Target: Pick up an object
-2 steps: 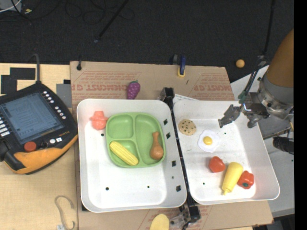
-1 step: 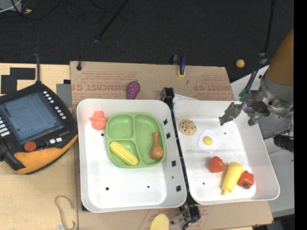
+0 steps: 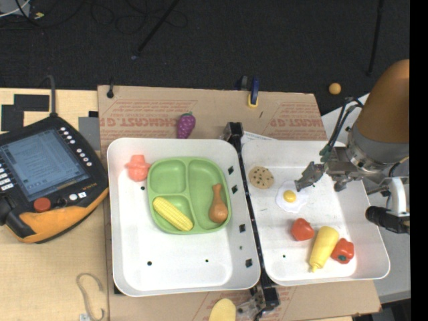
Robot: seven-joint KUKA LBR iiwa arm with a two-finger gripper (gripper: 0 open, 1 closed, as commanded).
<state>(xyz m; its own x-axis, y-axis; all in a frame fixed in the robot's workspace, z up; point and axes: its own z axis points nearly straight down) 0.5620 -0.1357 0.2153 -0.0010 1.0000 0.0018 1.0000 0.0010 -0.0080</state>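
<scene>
Jaws [image 3: 309, 178] above fried egg [image 3: 290, 198]; spread cannot be told, nothing visibly held.

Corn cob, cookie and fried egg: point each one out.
corn cob [image 3: 173, 214], camera view, middle of the cob in the green tray.
cookie [image 3: 261, 176], camera view, centre of its top face.
fried egg [image 3: 289, 196], camera view, on the yolk.

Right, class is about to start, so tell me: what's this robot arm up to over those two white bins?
The arm reaches in over the right bin, its gripper hovering just above a toy fried egg, with nothing visibly held. A cookie, a red tomato-like toy, a yellow squash and a red pepper lie nearby. The left bin holds a green divided plate with corn and a drumstick.
</scene>
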